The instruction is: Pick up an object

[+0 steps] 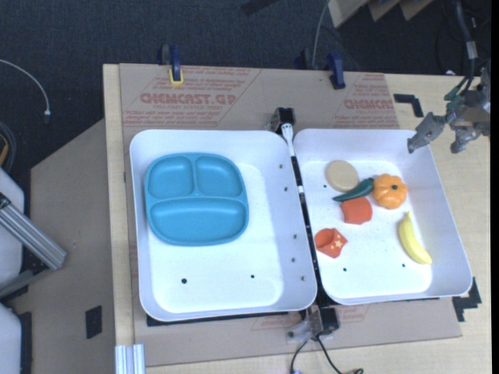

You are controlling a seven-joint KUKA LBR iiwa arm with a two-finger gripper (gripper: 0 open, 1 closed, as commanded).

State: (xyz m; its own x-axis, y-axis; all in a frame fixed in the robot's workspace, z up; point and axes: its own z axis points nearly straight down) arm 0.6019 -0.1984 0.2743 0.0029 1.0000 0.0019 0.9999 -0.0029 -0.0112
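Dark carpet is surrounding the cardboard-topped bench (234, 92), and we are looking down on two white bins lying side by side on it. In the right bin (437, 275) we are seeing the pickable things clustered toward its far half: an orange pumpkin (390, 191) touching a dark green pepper (353, 189), which is lying across a tan round disc (341, 174) and a red block (357, 210). A red pepper (331, 241) is sitting nearer the left wall of that bin, and a yellow banana (412, 239) is lying by its right wall, with bare white floor along the near rim. We are finding the gripper (440, 135) hanging over the bin's far right corner, its fingers spread apart and holding nothing. Left of that bin, the left bin (210, 287) is carrying a blue divided plate (196, 199).
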